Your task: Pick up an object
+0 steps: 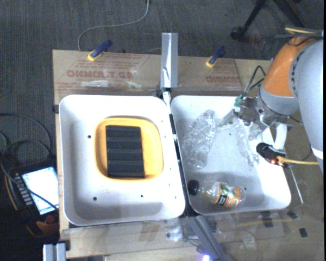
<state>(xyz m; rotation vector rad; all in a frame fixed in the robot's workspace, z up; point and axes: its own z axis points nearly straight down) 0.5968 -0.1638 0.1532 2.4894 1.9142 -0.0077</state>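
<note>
Hovering over the right bin (271, 197), the pincer (249, 115) hangs by some crinkled clear plastic (200, 137); whether it is wide or narrow I cannot tell. It seems to be approaching, holding nothing visible. Next it needs to lower squarely onto the plastic or the bottle (220, 193) near the front wall.

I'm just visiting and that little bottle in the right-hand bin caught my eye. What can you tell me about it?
The bottle is small, clear and looks like plastic, with a dark cap and an orange and dark label around its body. It lies on its side near the front edge of the right bin, cap pointing toward the left bin. It rests on the bin floor, apart from the crumpled clear plastic farther back. The gripper is not touching it.
</note>
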